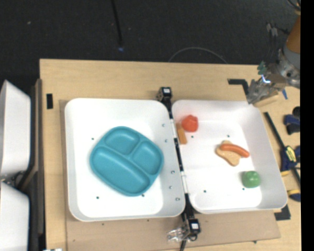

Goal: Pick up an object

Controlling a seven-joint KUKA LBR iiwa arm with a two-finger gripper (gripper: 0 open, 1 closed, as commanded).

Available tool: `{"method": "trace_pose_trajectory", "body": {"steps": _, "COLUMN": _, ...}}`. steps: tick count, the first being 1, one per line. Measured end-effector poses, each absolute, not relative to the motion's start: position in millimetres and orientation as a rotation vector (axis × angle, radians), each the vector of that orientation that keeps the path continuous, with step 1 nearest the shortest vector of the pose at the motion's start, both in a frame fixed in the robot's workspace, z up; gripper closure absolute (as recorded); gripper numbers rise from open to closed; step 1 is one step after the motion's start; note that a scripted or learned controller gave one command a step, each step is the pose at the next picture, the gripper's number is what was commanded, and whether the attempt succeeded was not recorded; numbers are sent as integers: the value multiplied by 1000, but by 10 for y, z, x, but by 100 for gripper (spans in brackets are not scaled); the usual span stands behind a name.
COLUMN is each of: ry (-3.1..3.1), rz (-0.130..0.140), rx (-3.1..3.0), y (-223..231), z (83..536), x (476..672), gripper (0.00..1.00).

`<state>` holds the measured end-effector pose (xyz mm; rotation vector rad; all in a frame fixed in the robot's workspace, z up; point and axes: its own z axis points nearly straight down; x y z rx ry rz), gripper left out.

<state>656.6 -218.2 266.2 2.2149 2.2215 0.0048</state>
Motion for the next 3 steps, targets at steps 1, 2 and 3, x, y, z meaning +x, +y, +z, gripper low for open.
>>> {"method": "trace_pose_trajectory", "body": {"steps": 1, "ry": 2225, "rz": -1, "rx": 2216, "y": -1779, "z": 2602, "x": 6468, "gripper": 100}}
{"method": "trace_pose_trajectory", "body": {"steps": 2, "ry": 2226, "rz": -2, "rx": 2217, "y": -1346, "z": 2500, "x": 6281, "gripper": 100}}
{"method": "trace_pose_trajectory", "body": {"steps": 3, "ry": 2228, "rz": 0, "rx": 2216, "y": -862, "z": 2405, "x": 6199, "gripper": 100}}
